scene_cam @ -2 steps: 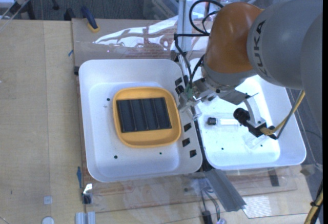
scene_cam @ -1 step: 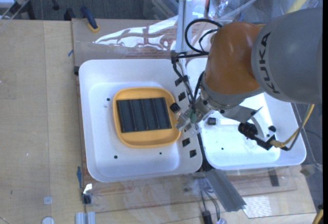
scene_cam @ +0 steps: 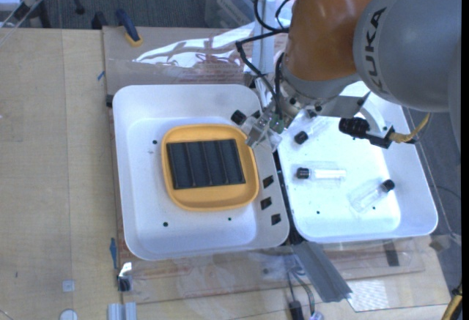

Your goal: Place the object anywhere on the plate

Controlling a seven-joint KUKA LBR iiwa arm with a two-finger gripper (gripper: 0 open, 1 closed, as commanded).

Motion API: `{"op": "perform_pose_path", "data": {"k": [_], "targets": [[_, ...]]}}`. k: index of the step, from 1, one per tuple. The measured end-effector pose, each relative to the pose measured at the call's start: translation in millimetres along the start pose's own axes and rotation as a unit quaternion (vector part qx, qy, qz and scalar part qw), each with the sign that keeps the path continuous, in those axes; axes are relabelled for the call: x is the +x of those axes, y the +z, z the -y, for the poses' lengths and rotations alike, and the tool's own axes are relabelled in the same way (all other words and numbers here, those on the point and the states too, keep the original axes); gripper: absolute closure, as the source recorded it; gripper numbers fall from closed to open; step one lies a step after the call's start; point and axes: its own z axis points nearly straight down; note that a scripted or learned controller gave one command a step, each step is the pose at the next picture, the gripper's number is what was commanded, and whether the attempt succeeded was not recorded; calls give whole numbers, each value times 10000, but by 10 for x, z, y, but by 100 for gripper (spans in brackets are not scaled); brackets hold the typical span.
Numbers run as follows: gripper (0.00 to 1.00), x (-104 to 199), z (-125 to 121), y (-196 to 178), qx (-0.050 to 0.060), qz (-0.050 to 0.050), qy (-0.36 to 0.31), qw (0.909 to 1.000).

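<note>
1 gripper (scene_cam: 265, 126) sits over the divide between 2 bins, just beside the yellow plate (scene_cam: 210, 165); finger spread cannot be told. 2 clear vials (scene_cam: 320, 173) (scene_cam: 370, 192) lie in the right bin (scene_cam: 418, 201), well apart from the plate.

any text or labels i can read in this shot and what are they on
"KUKA", seen in part and tilted, in dark letters on the grey arm, beside its orange band.
The small vials in the right bin show no writing that can be read; too small to tell.
The yellow plate in the left bin bears no text.
</note>
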Motion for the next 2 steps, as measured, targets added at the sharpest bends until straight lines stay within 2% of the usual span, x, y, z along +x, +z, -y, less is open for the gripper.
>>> {"op": "perform_pose_path", "data": {"k": [1,2], "targets": [[100,606,-125,444,10,-17,-873,9962],[0,600,-122,441,7,-15,-870,9962]]}}
